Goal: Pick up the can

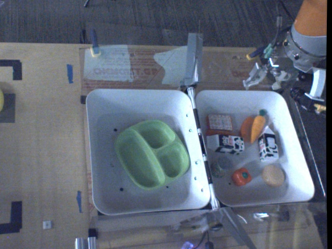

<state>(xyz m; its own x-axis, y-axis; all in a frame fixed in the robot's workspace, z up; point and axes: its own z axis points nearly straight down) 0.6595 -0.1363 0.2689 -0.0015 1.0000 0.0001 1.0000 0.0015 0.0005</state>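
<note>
The arm is cut off by the top and right edges. The claw's fingers are too small to be read. A yellow object is clipped at the left edge.

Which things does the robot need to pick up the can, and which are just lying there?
For the job: can, gripper.

Just lying about: green plate, red box, carrot, left carton, right carton, tomato, bun.

Grey robot arm with an orange band above the wrist, teal cables by the silvery metal gripper, white block on one side
</note>
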